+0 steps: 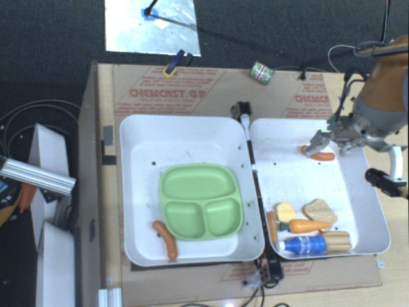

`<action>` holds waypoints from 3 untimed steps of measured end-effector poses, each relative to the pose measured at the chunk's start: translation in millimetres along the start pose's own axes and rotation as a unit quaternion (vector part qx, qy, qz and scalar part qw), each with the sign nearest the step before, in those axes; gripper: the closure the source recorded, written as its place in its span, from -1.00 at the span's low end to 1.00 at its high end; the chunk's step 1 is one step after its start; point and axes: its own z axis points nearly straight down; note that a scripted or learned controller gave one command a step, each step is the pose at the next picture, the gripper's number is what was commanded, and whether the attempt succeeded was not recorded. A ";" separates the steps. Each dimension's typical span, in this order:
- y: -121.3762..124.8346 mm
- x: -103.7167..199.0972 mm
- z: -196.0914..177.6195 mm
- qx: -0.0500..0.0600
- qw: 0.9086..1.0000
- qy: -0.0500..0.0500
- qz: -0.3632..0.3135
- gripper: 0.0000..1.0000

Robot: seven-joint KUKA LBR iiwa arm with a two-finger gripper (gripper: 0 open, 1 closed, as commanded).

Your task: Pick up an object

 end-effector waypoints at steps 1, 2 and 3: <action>16.5 -33.8 87.8 0.002 1.000 0.000 0.001 -1.00; 17.9 -53.8 84.3 -0.001 1.000 -0.001 0.001 -1.00; 32.9 -20.9 79.7 -0.001 1.000 0.000 -0.001 -1.00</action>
